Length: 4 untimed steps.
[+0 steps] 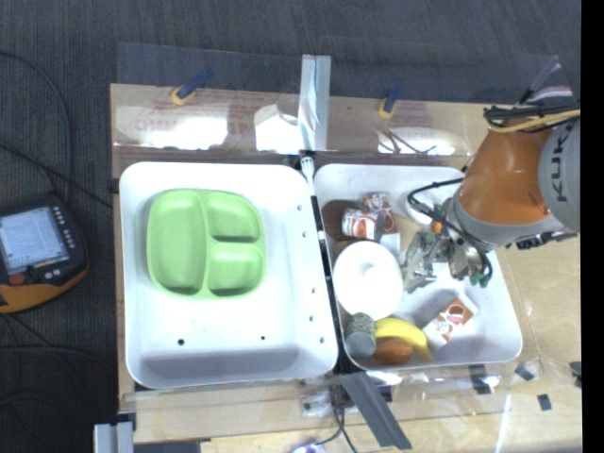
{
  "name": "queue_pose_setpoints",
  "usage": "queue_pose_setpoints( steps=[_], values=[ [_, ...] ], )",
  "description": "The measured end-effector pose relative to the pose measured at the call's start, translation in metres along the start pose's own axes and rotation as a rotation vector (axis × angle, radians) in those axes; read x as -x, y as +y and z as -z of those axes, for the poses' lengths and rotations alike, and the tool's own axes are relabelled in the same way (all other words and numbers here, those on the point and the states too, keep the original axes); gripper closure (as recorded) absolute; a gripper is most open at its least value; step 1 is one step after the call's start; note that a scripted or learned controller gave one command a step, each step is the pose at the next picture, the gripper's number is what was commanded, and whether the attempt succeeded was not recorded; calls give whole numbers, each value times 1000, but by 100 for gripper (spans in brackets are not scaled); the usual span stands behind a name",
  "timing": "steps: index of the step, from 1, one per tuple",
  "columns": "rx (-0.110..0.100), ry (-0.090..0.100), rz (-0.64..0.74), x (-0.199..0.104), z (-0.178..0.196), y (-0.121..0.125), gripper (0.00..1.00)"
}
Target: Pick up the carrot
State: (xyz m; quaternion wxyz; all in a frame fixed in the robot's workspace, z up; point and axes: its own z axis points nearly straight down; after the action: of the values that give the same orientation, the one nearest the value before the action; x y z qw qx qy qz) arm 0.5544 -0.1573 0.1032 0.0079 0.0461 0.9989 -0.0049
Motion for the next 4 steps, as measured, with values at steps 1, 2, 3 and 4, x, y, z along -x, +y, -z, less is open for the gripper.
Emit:
queue_pose_setpoints(
  steps=[1, 2, 3, 4],
  values=[
    [12, 5, -161, 13, -12, -34, 100],
    [9, 6, -178, 72, 69, 35, 100],
    [9, -8, -63, 74, 22, 12, 100],
    [6, 2, -245, 2, -12, -53, 100]
  ],
)
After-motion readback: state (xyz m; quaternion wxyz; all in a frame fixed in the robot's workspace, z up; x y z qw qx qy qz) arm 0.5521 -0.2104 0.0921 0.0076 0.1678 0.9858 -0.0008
